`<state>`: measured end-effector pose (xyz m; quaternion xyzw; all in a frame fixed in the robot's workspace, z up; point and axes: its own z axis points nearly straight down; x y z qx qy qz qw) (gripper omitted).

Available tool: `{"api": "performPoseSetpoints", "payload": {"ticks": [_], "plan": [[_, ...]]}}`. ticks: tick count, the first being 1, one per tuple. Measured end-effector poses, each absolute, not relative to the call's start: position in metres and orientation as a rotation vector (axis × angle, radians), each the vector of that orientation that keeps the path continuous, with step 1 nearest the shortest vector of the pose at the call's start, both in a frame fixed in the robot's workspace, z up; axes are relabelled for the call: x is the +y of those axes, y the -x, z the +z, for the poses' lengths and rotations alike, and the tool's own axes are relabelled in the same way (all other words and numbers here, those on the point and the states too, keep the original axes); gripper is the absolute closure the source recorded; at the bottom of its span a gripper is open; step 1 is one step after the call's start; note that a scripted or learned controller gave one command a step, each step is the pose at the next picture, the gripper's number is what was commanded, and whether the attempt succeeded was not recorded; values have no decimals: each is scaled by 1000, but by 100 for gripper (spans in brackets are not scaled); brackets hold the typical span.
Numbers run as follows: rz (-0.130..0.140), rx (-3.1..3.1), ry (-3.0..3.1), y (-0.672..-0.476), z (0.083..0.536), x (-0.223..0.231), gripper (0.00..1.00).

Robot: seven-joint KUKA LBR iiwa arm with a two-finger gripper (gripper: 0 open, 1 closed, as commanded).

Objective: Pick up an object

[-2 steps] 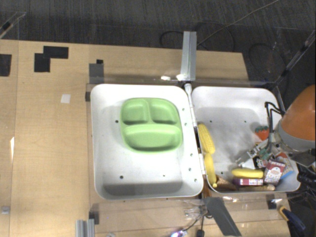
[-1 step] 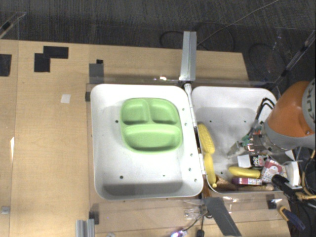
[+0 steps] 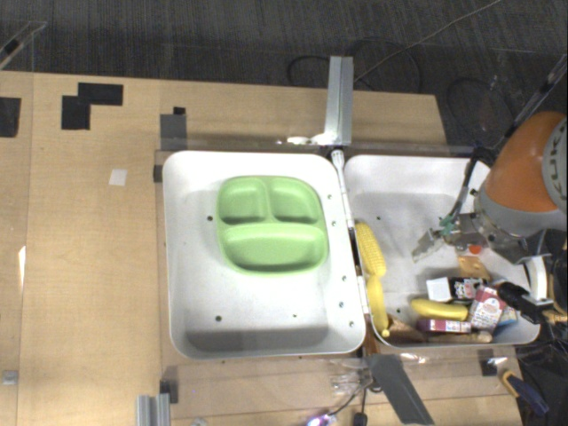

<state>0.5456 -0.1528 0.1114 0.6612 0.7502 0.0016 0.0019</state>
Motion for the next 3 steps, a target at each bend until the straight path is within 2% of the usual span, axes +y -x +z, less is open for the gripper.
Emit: {"api": "performPoseSetpoints", "payload": {"ticks": [1,2,3], "plan": [[20,2426,-1973,-514,91,-167,0],[14,2775,-1425,-495,92,-175,0],[14,2775,-1425,-495,92,-175,0]]}}
